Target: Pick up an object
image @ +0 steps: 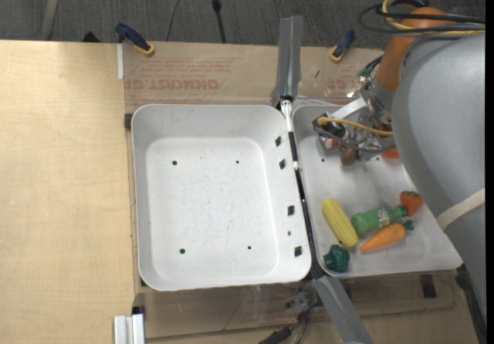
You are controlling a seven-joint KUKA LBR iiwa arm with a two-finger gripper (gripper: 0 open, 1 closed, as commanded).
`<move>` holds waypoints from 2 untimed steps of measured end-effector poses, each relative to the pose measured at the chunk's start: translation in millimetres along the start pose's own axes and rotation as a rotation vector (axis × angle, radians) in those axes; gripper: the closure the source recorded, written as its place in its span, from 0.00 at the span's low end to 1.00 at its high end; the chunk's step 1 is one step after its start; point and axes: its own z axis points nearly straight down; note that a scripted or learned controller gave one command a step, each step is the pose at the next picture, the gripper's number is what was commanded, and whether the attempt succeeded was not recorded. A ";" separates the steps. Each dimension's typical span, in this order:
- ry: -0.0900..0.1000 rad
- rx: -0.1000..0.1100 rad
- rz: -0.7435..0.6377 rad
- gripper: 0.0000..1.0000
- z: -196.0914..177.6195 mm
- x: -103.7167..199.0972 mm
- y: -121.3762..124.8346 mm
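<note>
The right bin (pixel 386 261) holds several toy foods. A yellow corn cob (pixel 340 220) lies near its left wall. Right of the corn come a green bottle (pixel 378 219) and an orange carrot (pixel 384 237). A dark green piece (pixel 336 258) sits at the front left corner, and a small red-orange piece (pixel 411 200) rests by the arm. My gripper (pixel 346 140) hangs low over the bin's back part, well behind the corn. Its tips are lost among cables and dark parts. A bit of orange (pixel 390 153) shows just to its right.
The left bin (pixel 143 180) lies beside the right one, parted from it by a grey rail (pixel 291 65). The big grey arm (pixel 448 103) covers the right bin's right side. Blue-and-yellow clamps (pixel 134 38) (pixel 343 45) grip the cardboard at the back.
</note>
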 end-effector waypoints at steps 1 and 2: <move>0.001 -0.001 0.001 1.00 -175.9 -54.7 51.1; 0.001 0.001 -0.285 1.00 3.3 -81.3 -4.4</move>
